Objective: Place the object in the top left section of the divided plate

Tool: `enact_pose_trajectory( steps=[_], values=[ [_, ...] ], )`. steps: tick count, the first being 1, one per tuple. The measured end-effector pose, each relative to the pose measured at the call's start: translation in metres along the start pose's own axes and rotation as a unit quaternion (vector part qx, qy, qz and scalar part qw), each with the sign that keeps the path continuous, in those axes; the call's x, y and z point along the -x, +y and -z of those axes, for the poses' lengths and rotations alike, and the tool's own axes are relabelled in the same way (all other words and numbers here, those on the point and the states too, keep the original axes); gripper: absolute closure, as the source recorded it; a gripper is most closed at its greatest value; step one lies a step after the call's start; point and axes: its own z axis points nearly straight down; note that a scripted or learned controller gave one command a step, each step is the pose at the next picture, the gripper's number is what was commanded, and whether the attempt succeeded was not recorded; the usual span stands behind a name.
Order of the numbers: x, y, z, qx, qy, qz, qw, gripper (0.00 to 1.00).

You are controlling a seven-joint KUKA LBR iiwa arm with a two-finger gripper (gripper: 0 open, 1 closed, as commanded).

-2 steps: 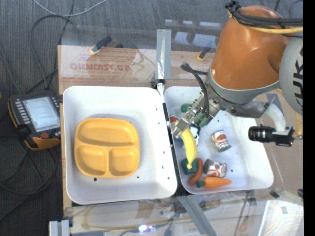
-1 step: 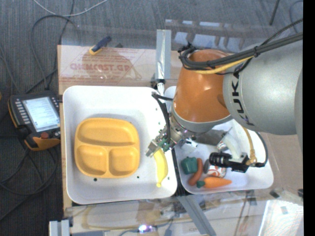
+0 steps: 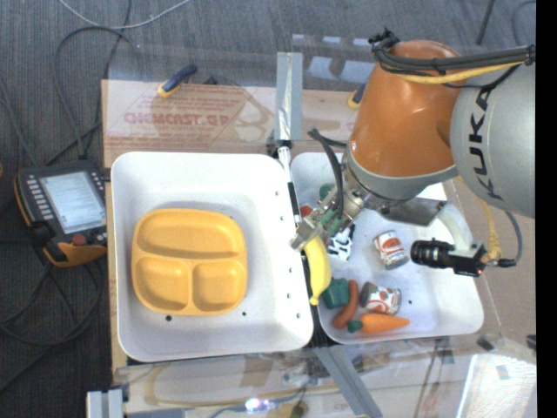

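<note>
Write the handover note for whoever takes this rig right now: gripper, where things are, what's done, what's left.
Gripper: low at the left edge of the right bin, over the banana; finger state unclear, no grasp confirmed.
Divided plate: yellow, in the left bin; nothing lies in any section.
Right bin also holds a carrot and two small cans.
Done: nothing placed.
Left: grasp an object, carry it across, set it in the plate's top left section.
</note>
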Motion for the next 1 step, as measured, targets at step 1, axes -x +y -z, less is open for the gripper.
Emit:
enact_pose_trajectory(
  steps=[1],
  values=[
    [-0.0085, -0.0048, -0.0185, 0.000, 0.000, 0.066, 0.9978, 1.00]
  ],
)
